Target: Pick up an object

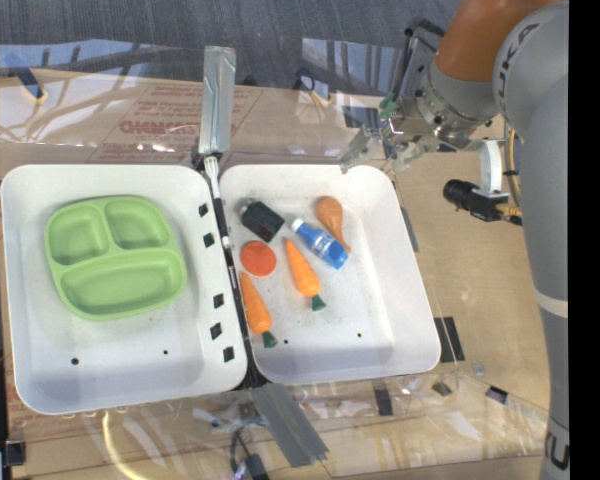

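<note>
nearest the camera, the front rims of two white bins run along the bench edge, with tape strips just below them. going left to right: the left bin [20, 298] holds a green divided plate [115, 255] lying flat toward its back left part. across the shared wall, the right bin [400, 308] carries the pickable things. a carrot [257, 310] lies against the left wall near the front, tip pointing toward the front edge; just behind it sits an orange disc [259, 259], and behind that a black block [262, 220] near the back left corner. a second carrot [303, 271] lies near the centre, its long axis running from back left to front right. next to it a blue and white tube [319, 244] slants the same way, and an orange-brown drumstick shape [330, 215] lies just behind the tube, toward the back edge. the gripper [380, 146] hangs above the back right corner of the right bin, outside its rim, and whether its fingers are spread or pressed together cannot be told; nothing shows between them. every object lies toward the front and left of the tool, the drumstick shape nearest, so the coming move likely calls for travelling inward over the back rim and descending, with the fingers set across the slanted long axis of the chosen piece.
</note>
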Motion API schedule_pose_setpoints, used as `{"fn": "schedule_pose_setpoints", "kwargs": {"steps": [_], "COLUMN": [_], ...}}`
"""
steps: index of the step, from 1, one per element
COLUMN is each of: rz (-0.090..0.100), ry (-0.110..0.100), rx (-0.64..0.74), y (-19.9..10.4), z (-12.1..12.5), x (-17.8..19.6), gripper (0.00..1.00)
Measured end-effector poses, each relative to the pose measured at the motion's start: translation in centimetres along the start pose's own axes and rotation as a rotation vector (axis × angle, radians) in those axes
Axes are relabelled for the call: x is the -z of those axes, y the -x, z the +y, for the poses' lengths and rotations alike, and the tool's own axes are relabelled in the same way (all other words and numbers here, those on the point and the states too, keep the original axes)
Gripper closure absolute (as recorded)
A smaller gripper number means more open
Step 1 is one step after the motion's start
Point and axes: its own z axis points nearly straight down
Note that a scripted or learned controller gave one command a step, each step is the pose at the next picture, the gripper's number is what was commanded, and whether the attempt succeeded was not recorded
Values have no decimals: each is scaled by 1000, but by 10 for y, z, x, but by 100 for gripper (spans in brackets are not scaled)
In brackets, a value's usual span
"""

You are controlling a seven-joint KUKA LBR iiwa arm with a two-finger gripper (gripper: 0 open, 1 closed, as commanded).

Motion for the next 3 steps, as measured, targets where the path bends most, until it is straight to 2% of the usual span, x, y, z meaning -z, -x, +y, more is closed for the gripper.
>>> {"fn": "schedule_pose_setpoints", "kwargs": {"steps": [1, 2, 3], "rz": [2, 2, 1], "ry": [-6, -5, -5], "rx": [-142, -138, -137], "y": [-30, -30, -30], "z": [-68, -67, -67], "x": [-165, -154, -154], "gripper": [0, 100, 0]}}
